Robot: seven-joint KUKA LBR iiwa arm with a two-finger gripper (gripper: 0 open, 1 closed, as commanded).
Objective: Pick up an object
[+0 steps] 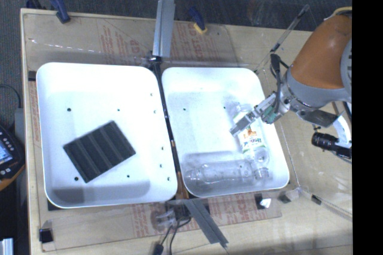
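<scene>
Small labelled bottle (254, 141) under the gripper (242, 124) in the right bin (179, 128).
Whether its fingers grip anything cannot be told; a clear plastic bottle (224, 171) lies nearby.

Two white bins (96, 77) sit on the desk; one black ridged pad (99, 151) at nine o'clock, two clear plastic bottles (221, 171) at four o'clock.

Pad (99, 150) lay in left bin (54, 77). Right bin (197, 77) held two bottles: one (220, 173) along front wall, one (252, 141) behind it.
</scene>
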